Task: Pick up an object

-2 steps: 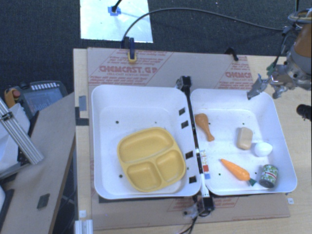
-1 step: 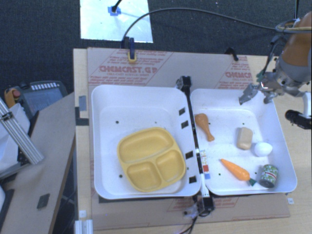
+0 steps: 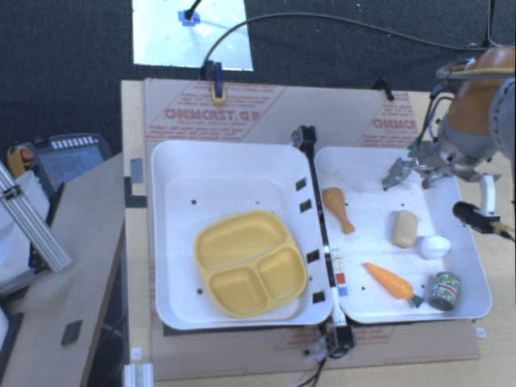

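Hovering over the back of the right bin (image 3: pixel 463 216), the hand (image 3: pixel 411 174) has its fingers spread and nothing between them, so no grab yet. The pickable stuff sits nearer the front of that bin: a drumstick (image 3: pixel 338 209) by the divider, a tan block (image 3: pixel 405 228) touching a white egg (image 3: pixel 434 247), a carrot (image 3: pixel 390 280) and a small can (image 3: pixel 444 290) near the front corner. The left bin (image 3: pixel 234 156) just holds a yellow tray (image 3: pixel 251 262). The risk I see: block and egg are jammed together, so closing there could shove one away or pinch both badly, and the egg would probably roll. I think the drumstick is closest, but the slanted view makes height hard to judge, so it could close too high.
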{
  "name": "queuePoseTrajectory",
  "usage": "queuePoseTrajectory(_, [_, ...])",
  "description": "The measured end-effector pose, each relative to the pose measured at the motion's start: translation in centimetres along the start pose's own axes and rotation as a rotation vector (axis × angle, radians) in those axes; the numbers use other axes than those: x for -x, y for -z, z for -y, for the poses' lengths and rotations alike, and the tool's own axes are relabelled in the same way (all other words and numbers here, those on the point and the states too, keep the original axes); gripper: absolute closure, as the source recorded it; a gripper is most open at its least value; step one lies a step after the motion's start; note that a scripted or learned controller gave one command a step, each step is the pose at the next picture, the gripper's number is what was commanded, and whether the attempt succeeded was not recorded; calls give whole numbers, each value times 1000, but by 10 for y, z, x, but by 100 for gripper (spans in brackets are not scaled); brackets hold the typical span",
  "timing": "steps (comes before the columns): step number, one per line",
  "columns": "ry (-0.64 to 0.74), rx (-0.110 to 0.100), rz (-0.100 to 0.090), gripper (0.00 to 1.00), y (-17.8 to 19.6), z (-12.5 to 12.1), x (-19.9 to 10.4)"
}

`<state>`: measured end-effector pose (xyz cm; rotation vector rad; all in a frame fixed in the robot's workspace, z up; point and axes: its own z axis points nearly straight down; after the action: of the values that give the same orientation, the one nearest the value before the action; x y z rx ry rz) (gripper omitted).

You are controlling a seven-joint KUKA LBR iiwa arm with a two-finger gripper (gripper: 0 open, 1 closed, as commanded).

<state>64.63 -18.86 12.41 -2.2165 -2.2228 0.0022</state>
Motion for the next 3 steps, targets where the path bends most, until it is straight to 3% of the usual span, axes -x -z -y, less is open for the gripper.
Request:
queuePoseTrajectory(1, [2,2,1,0,-41,0,-1])
queuePoseTrajectory(2, [4,9,3,100,-27,-2,0])
queuePoseTrajectory(3, [3,12,3,100,38,-8,0])
